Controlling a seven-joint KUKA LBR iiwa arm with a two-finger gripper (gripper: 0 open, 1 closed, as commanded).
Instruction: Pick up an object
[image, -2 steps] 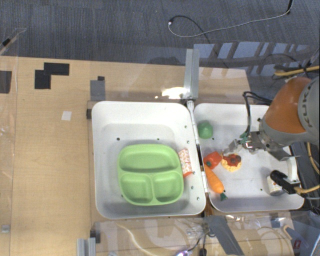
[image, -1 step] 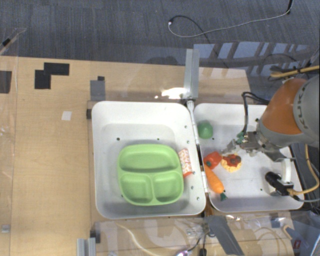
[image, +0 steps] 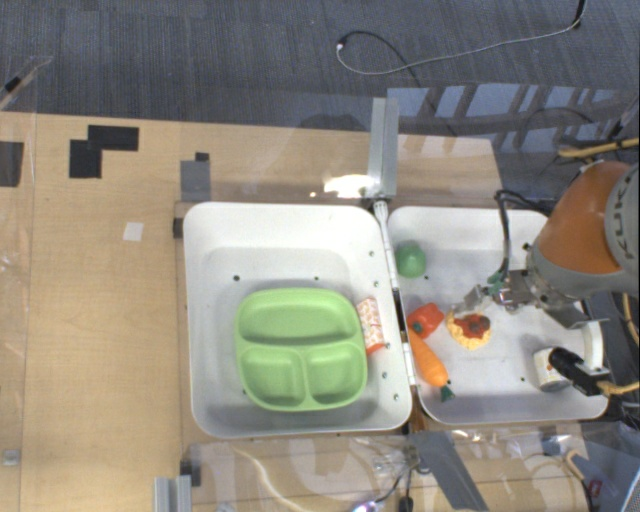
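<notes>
Two shallow white bins sit side by side on the worktop (image: 90, 330). The left bin (image: 200, 400) holds a green divided plate (image: 300, 348), with a red-and-white packet (image: 371, 325) just beside the plate at 3 o'clock. In the right bin (image: 480, 400), a green ball (image: 410, 260) lies at 11 o'clock. A red pepper (image: 424, 319) and an orange carrot (image: 430, 365) lie close together by the 9 o'clock wall. A yellow round toy (image: 470, 329) with a red top rests near the centre. The tool (image: 482, 296) hangs just beside that toy at its 1 o'clock, on the grey arm (image: 585, 225). I cannot tell whether the tool is apart or together.
</notes>
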